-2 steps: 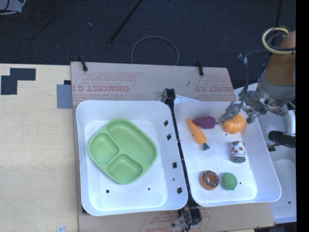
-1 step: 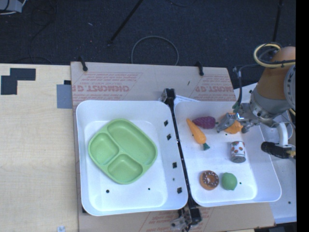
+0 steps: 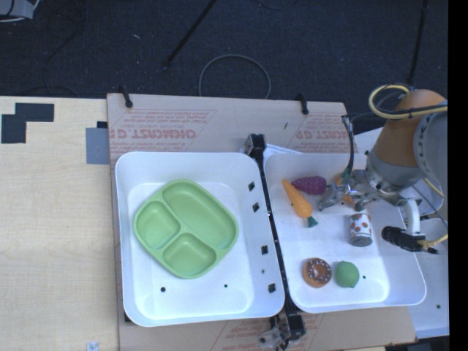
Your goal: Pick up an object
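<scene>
- From the camera view you had the table point(image 3: 51, 218) carrying two white bins side by side, the left bin point(image 3: 146, 309) and the right bin point(image 3: 398, 291), touching along a black divider
- In the left bin you saw a green compartment plate point(image 3: 185, 228) lying flat, slightly turned, with three wells
- In the right bin you had a toy carrot point(image 3: 298, 200) lying at a slant near the divider, with a purple fruit-like toy point(image 3: 309, 185) just beside its upper end
- Toward the near edge of that bin a doughnut point(image 3: 317, 272) sat just beside a green ball point(image 3: 346, 274)
- A small can point(image 3: 359, 229) stood near the bin's middle right, just below the pincer
- The arm point(image 3: 409, 141) reached in from your right, and the pincer point(image 3: 349, 194) hung over the far part of the right bin; you could not tell whether it was open or closed, nor whether it touched anything
</scene>
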`<state>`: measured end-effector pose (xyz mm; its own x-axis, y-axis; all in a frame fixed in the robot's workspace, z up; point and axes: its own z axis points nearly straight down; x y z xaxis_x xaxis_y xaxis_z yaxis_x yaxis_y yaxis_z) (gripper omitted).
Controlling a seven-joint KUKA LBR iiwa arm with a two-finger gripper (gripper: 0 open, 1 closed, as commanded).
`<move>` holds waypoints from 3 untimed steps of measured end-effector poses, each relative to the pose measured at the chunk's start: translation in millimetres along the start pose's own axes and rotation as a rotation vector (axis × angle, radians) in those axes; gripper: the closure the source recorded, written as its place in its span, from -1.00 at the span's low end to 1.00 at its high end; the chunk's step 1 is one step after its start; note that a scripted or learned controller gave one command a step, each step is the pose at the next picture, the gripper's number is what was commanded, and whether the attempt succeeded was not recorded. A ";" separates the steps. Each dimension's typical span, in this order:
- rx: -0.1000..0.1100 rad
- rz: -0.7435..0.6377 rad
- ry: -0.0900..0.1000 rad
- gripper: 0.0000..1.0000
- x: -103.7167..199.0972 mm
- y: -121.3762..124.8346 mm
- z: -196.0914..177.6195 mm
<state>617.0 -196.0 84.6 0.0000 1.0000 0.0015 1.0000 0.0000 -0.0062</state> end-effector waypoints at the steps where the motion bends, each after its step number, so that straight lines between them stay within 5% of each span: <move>1: -0.004 0.000 -0.001 1.00 -0.4 1.1 -13.6; 3: -0.011 -0.002 -0.003 1.00 -12.5 5.5 -122.5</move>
<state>623.2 -208.7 207.0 -0.0015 1.0000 -0.0018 1.0000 0.0015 0.0046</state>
